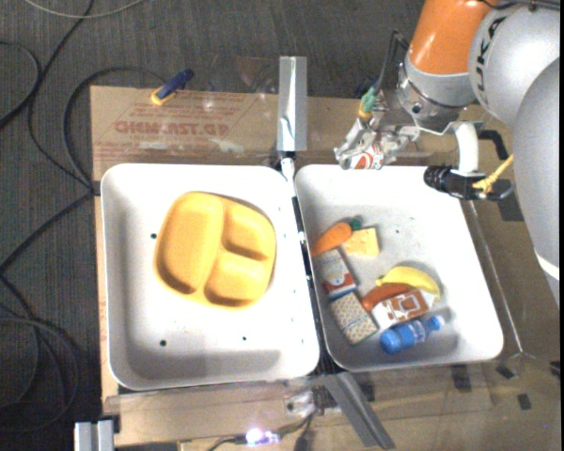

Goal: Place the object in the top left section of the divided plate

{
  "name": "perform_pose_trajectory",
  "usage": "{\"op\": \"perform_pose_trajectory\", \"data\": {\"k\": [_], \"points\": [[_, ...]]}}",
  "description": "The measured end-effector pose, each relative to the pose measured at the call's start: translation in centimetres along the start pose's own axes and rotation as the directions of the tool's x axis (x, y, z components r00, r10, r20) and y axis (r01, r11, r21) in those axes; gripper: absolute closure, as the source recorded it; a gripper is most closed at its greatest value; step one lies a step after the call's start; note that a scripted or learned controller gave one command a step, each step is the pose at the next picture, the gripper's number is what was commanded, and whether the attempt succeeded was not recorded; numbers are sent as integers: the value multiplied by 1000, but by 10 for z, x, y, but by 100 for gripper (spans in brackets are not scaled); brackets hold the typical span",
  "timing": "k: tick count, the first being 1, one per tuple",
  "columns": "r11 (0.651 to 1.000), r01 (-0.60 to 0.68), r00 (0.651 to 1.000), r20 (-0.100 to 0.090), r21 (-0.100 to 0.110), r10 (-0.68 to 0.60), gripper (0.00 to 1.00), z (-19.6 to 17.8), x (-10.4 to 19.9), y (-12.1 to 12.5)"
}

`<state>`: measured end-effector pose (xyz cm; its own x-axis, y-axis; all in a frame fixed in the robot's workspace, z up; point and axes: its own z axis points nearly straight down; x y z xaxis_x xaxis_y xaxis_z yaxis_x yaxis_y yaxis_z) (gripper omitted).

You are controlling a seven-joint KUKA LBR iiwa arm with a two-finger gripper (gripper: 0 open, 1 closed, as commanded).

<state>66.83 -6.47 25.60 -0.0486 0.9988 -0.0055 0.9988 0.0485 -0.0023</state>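
Note:
A yellow divided plate (216, 249) lies in the left white bin (132, 346), with one large section on its left and two smaller ones on its right. My gripper (365, 154) hangs above the back rim of the right bin (470, 252), well right of the plate. It is shut on a small red and white object (362, 161) that shows at its tip; the object's shape is mostly hidden by the metal fingers.
The right bin holds a carrot (334, 236), a cheese wedge (362, 242), a banana (409, 278), small cartons (354, 316) and a blue bottle (412, 334). A metal bar (291, 101) and a blue-yellow marker (172, 86) lie on the cardboard behind the bins.

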Motion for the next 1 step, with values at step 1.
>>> {"op": "perform_pose_trajectory", "data": {"k": [1], "points": [[908, -418, 908, 0, 1, 418, 100, 72, 66, 3]]}}
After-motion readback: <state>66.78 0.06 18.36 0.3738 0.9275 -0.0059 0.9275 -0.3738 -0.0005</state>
